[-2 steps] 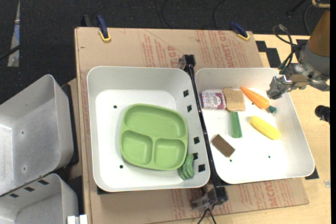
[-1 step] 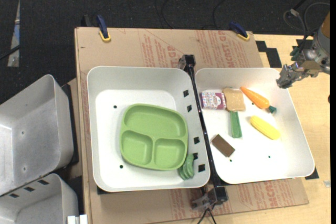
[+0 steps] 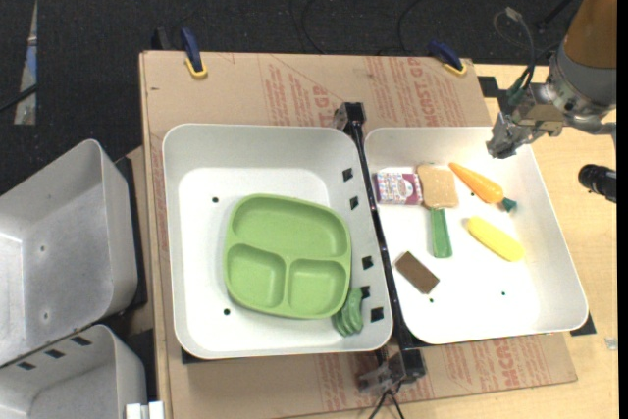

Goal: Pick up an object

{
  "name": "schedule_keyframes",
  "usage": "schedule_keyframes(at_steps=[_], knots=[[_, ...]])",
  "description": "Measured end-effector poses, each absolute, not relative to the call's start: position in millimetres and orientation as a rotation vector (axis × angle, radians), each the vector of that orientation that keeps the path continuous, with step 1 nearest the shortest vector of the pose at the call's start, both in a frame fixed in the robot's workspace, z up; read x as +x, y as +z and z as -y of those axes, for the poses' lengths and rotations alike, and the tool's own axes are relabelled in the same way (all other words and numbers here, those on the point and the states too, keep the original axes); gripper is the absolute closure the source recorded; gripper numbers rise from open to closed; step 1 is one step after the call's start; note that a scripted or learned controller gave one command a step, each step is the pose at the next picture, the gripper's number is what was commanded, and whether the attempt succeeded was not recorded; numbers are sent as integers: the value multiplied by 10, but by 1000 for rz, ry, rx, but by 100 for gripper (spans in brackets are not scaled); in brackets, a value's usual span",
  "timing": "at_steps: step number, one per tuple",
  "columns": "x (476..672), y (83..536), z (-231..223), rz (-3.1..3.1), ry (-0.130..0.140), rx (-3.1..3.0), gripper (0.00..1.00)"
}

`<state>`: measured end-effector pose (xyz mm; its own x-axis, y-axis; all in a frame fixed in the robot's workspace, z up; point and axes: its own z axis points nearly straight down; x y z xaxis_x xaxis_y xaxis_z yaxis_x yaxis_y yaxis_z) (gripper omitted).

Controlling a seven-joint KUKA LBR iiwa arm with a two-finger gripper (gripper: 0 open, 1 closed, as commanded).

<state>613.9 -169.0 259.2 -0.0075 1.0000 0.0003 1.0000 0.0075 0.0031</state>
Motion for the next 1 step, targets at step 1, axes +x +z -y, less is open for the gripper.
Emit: schedule_keyframes(at_steps=[1], knots=[[6212,2437,1136,-2232,2,2214,100]])
